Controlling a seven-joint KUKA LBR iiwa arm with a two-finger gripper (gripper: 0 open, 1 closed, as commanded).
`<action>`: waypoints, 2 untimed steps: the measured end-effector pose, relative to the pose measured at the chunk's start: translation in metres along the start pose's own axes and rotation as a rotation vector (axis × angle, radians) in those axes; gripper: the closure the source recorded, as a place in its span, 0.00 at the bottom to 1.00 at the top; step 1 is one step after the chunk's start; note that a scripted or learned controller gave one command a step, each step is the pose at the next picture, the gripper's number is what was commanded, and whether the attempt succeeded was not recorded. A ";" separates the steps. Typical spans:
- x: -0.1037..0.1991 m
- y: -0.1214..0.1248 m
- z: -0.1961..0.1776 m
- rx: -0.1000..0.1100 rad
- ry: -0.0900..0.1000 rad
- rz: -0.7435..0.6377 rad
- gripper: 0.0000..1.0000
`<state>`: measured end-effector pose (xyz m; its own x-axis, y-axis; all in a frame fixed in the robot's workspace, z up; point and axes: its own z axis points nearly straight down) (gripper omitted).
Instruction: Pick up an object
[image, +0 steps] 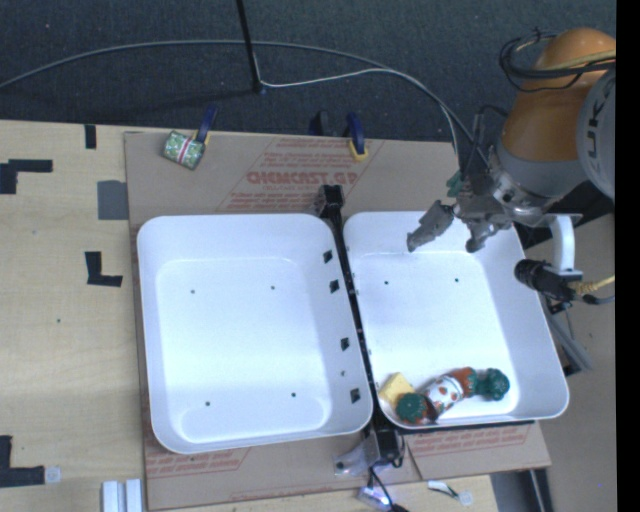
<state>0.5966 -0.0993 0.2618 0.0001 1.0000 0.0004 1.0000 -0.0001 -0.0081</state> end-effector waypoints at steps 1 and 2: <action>0.000 0.001 -0.004 -0.008 0.000 -0.001 0.00; 0.007 -0.006 0.052 -0.003 0.000 -0.001 0.00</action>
<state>0.5898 -0.0921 0.2095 -0.0009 1.0000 0.0005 1.0000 0.0009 -0.0054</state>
